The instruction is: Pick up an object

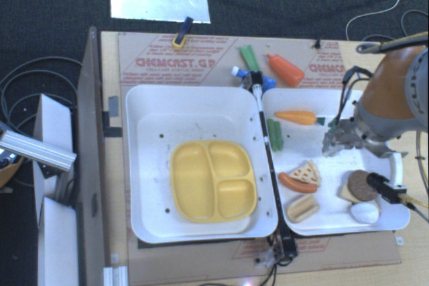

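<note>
Gripper (337, 142): mine, low over the right bin (305, 147), above bare floor. I cannot tell how it is set, and I see nothing held in it.
Arm (395, 90): grey with orange band, reaching in across the right bin's far side, which puts that bin's contents nearest to me.
Right bin, contents: seven toy food pieces, spread loosely, mostly apart from one another, so each can be approached singly.
Carrot (295, 117): orange with a green tip, lying flat near the far wall, just left of the gripper. In my judgement it is the likeliest pick, being close and clear on both long sides.
Green stick (275, 134): flat against the divider wall, a poor candidate because the wall crowds one side.
Wedge (308, 172): yellow, slice-shaped, touching the sausage (297, 183) beside it. The contact makes a clean grasp less sure.
Bread roll (301, 208): near the front wall, alone.
Brown disc (362, 185): resting on a pale slice, below the gripper's right.
White egg (365, 212): front right corner. Round, so I judge it apt to slip.
Left bin (154, 110): holds a yellow divided tray (213, 181), well apart from me.
Outside the bins: an orange-red piece (285, 70) and a green piece (249, 58) on the board.
Task state: nothing lifted yet.
</note>
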`<state>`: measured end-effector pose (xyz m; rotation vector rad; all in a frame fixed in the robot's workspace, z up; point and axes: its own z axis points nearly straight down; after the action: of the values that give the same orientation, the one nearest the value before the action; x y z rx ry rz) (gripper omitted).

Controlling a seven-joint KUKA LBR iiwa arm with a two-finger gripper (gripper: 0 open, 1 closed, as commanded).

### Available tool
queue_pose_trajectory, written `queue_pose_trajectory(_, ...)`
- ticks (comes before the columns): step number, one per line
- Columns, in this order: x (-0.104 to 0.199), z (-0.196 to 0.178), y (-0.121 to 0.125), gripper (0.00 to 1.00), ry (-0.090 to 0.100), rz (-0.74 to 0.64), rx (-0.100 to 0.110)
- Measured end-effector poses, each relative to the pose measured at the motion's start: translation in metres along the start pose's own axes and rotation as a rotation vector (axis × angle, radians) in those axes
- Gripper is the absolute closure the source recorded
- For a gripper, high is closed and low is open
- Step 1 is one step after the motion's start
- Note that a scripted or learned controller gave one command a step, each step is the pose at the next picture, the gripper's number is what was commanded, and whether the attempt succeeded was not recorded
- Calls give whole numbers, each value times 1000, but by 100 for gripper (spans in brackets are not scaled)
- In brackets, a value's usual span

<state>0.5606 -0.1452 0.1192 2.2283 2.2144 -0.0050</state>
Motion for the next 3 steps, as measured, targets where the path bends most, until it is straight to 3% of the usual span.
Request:
queue_pose_trajectory(1,5,1,4,0,2,-7,-4)
queue_pose_trajectory(2,45,37,-27,0,5,-11,2)
queue_pose_trajectory(3,12,18,80,0,-2,-12,-16)
